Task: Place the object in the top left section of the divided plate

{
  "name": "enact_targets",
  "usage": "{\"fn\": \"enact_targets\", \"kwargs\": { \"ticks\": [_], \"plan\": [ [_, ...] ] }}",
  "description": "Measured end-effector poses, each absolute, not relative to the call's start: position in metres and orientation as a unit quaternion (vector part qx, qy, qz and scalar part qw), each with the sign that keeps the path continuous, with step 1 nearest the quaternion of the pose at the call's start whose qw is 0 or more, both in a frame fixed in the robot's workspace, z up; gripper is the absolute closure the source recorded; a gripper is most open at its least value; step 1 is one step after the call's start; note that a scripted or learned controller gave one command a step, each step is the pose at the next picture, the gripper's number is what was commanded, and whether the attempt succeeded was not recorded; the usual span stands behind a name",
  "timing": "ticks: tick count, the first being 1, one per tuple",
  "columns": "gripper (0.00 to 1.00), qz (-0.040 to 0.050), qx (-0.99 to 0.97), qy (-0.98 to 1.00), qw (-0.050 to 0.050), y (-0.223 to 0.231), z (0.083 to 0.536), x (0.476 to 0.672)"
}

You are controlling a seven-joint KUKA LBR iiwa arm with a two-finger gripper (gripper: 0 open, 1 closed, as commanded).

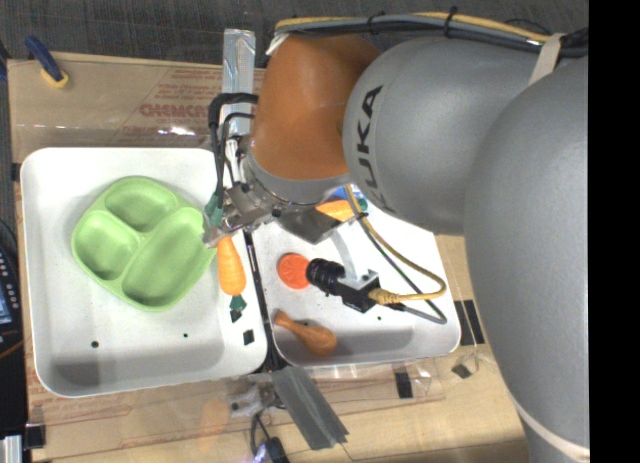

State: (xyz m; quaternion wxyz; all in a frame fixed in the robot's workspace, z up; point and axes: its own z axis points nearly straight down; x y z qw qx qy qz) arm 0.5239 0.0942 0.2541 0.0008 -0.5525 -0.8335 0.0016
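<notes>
The green divided plate [145, 241] lies in the left bin, with two small sections at its upper left and one long section at the lower right. My gripper [218, 219] hangs just off the plate's right rim, under the orange wrist band. An orange toy carrot [231, 265] with a dark green end sits right below the gripper, over the wall between the two bins. The carrot's top end meets the gripper, but the grip itself is hidden.
The left white bin [60, 351] holds the plate. In the right white bin [430, 336] lie an orange-red disc [291, 269], a brown drumstick [306, 332] and a yellow-orange piece [336, 209] partly under the arm. The arm's bulk covers the right side.
</notes>
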Motion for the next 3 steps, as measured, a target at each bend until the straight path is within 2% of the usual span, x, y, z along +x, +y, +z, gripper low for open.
{"fn": "enact_targets", "kwargs": {
  "ticks": [1, 2, 3],
  "plan": [
    [1.00, 0.0006, -0.513, -0.859, 0.000, 0.132, 0.300, 0.575],
    [1.00, 0.0004, -0.533, -0.846, 0.000, 0.104, 0.345, 0.572],
    [1.00, 0.0006, -0.490, -0.872, 0.000, 0.080, 0.384, 0.505]
  ]
}}
